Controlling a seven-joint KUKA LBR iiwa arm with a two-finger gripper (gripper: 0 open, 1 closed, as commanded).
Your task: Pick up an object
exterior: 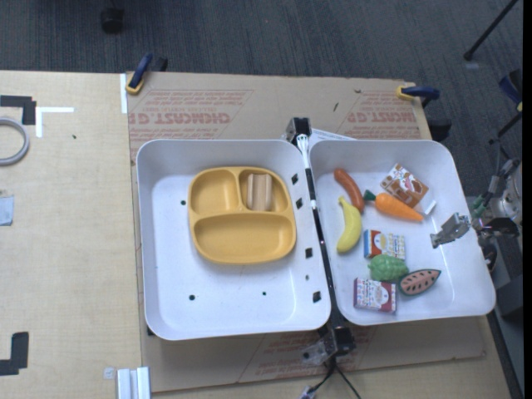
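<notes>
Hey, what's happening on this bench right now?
A robot arm's gripper sits at the right edge of the right bin, holding nothing visible. That bin has toy food: a banana, carrot, hot dog and small cartons. The left bin holds a yellow divided plate.

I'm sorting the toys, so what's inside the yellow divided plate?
The yellow divided plate holds one tan wooden block in its upper right compartment. The bin floor under the plate is covered.

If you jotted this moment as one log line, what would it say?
claw: over right bin's right edge, holding nothing | banana, carrot: in right bin | yellow tray: left bin
</notes>
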